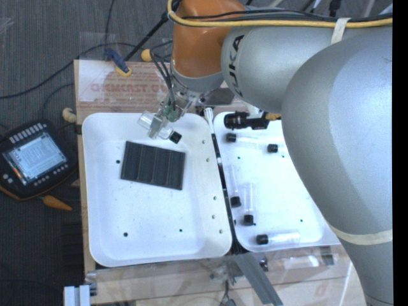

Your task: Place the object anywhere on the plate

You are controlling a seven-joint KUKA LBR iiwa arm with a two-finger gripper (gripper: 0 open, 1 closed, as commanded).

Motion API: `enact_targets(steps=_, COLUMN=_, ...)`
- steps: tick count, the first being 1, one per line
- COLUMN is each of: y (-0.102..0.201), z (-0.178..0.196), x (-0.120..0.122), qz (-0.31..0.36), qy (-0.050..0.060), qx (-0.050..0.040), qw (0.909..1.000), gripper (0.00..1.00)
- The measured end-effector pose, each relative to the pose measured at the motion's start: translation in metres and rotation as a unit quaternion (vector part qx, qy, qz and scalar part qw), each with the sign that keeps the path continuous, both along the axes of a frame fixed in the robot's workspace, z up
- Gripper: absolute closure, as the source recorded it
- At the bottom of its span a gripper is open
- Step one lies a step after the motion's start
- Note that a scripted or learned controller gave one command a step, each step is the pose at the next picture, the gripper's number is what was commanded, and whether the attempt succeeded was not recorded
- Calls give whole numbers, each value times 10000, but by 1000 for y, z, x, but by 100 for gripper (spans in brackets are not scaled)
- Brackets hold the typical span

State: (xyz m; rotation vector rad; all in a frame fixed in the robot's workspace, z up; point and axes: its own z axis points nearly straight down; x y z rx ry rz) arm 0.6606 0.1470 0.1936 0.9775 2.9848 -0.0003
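While the gripper [159,125] is seen just above the dark plate [153,165], grip state cannot be told; object could be dropped off-plate

bench [115,85], two white bins [159,234]

A dark grey carpet floor [38,37] lies around the worktop [108,85], whose top is pale wood with faded red print. Black cables [118,8] run across the carpet. A handheld control pendant [33,158] with a lit screen lies on the floor at the left.
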Motion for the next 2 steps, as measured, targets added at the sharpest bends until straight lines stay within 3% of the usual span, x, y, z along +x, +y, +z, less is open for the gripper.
enact_targets(steps=1, y=82, z=-8, x=-32, qz=1081, qy=6, qx=7, qw=9941, gripper=100)
enact_targets(steps=2, y=87, z=19, x=-1, qz=3360, qy=-19, qx=8, qw=9418, gripper=100)
